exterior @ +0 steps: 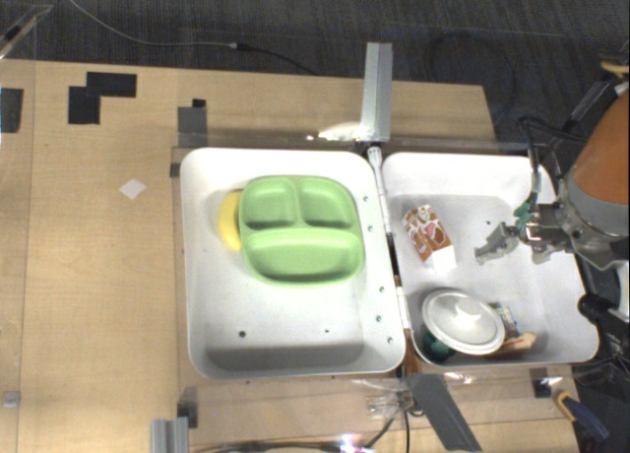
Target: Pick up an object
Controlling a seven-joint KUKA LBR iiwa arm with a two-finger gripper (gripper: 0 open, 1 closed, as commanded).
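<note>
Two shallow white bins sit side by side on the bench: the left white bin [285, 343] holds a green moulded plastic divided plate [299, 227] with a yellow rounded piece [228, 222] tucked against and partly under its left edge, and the right white bin [472, 180] holds the likelier candidates for picking. Near that bin's left wall lies a small flat packet printed in red and white [429, 234], well apart from its neighbours, and toward the front corner rests a round white lid-like dish [463, 321] over something dark green, with a small brownish item [520, 343] touching its right side. The grey two-finger gripper [495, 243] is over the right bin's middle, to the right of the packet and above the dish, with bare bin floor beneath it; it grips nothing, and whether its jaws stand apart or together I cannot tell from this slanted view. The step in hand looks like lining up over a target. To do it well, I would choose the packet, since it lies alone and gives clearance on all sides; centre over it, turn the wrist so the fingers straddle its narrower span, then descend straight. The dish looks broad and smooth, and is probably harder to pinch.
</note>
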